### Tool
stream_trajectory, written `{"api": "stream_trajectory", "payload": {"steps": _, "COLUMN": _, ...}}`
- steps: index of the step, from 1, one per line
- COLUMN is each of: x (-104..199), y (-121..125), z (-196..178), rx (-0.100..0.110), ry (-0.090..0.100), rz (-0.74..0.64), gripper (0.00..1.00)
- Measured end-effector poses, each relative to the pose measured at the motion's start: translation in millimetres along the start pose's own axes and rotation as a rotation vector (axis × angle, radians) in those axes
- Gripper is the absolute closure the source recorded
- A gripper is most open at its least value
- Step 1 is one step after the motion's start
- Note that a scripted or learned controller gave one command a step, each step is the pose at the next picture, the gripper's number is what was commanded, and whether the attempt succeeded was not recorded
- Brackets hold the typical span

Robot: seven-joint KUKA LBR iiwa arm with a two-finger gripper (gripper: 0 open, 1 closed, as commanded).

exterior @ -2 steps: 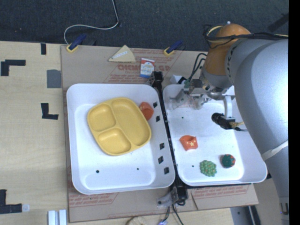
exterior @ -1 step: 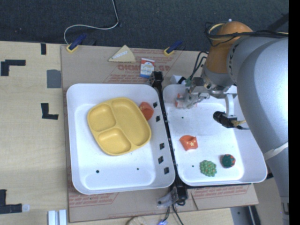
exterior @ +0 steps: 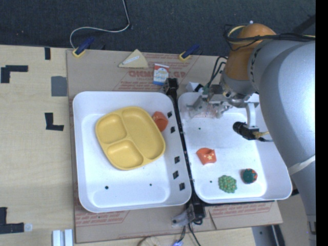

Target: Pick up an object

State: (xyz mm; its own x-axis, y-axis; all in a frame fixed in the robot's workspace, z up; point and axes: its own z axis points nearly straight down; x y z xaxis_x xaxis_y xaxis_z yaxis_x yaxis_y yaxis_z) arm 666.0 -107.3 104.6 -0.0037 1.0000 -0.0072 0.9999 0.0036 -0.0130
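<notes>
My gripper (exterior: 206, 105) hangs low over the far end of the right bin (exterior: 266, 188), below the orange wrist band. An orange block (exterior: 206, 156) lies in the middle of that bin, well in front of the gripper. Near the bin's front edge sit a green bumpy object (exterior: 227, 183) and a small green and red ball (exterior: 249, 176). In the left bin (exterior: 87, 188) a yellow divided plate (exterior: 129, 137) lies flat, with a small orange cup (exterior: 160, 120) touching its right rim. I see nothing held at the gripper.
The grey arm fills the right side above the right bin. Behind the bins, on the cardboard, stand a small red and white box (exterior: 161, 75) and a pale triangular piece (exterior: 135, 60). A black divider (exterior: 177, 137) runs between the bins.
</notes>
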Motion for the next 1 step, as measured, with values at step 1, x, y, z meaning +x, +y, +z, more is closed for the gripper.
{"api": "stream_trajectory", "payload": {"steps": 1, "x": -0.3, "y": -0.1, "z": -9.9, "rx": 0.0, "ry": -0.003, "rz": -0.001, "gripper": 1.0}}
